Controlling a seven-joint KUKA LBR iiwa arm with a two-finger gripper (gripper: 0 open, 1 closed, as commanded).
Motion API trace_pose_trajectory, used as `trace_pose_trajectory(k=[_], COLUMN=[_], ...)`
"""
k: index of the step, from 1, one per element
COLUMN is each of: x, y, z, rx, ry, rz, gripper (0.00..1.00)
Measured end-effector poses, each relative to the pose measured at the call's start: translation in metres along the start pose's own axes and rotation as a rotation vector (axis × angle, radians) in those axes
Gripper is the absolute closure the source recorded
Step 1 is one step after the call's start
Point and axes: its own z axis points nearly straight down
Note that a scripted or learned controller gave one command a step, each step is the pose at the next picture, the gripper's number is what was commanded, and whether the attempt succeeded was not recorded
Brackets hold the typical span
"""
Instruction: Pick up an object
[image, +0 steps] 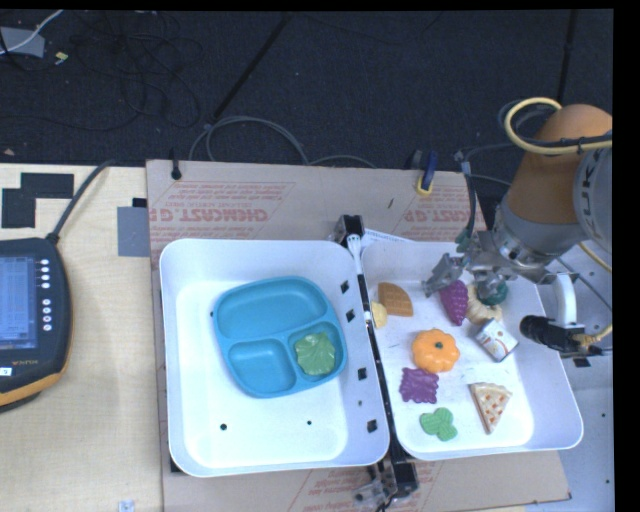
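Gripper (466, 272) hung low over the right bin's (560, 425) far side, its grey fingers splayed apart just above the purple grape bunch (455, 301), pinching nothing. Leftward, the left bin (190, 400) carried a blue divided plate (270, 335) with a green leaf piece (316, 353) in its right compartment. The grape bunch lay with its long axis running near to far, narrow end toward the pumpkin (436, 350). The arm (545, 190) slanted down from the right, orange band uppermost.
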Motion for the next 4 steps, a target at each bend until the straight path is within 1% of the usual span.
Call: trace_pose_trajectory(k=[1, 2, 3, 4], x=[-0.023, 0.045, 0.040, 0.096], y=[-0.021, -0.071, -0.069, -0.051], z=[0.080, 0.102, 0.091, -0.005], rx=[0.004, 0.006, 0.003, -0.009], ry=[0.001, 0.004, 0.001, 0.001], rz=[0.000, -0.003, 0.006, -0.006], gripper=[0.00, 0.00, 1.00, 1.00])
